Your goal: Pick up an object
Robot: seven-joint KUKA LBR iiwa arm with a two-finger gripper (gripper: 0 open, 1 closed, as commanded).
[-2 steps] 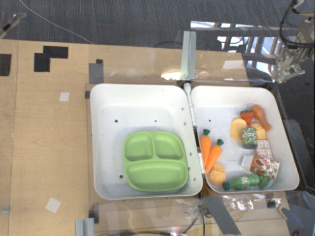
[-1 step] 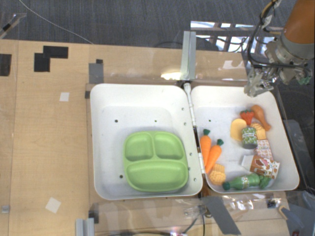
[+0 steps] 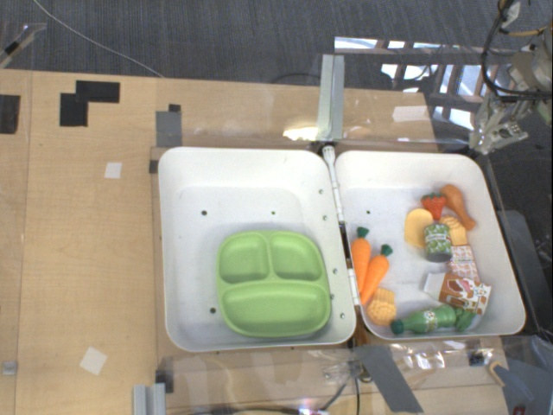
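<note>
The right bin [image 3: 380,180] holds a heap of toy food. Two orange carrots [image 3: 368,266] lie side by side near the bin's left wall, with a yellow corn piece [image 3: 382,303] just below them. A green bottle [image 3: 429,320] lies along the front wall. Along the right side are a printed carton [image 3: 465,287], a small dark can [image 3: 437,242], a yellow piece [image 3: 417,224], a red piece [image 3: 434,204] and an orange drumstick [image 3: 457,206]. My gripper [image 3: 498,133] hangs at the upper right, beyond the bin's far right corner and apart from every object.
In the left bin [image 3: 199,188] a green divided plate [image 3: 272,282] lies towards the front. A metal divider [image 3: 332,102] stands behind the seam between the bins. Cables and the arm's body [image 3: 518,67] crowd the top right corner.
</note>
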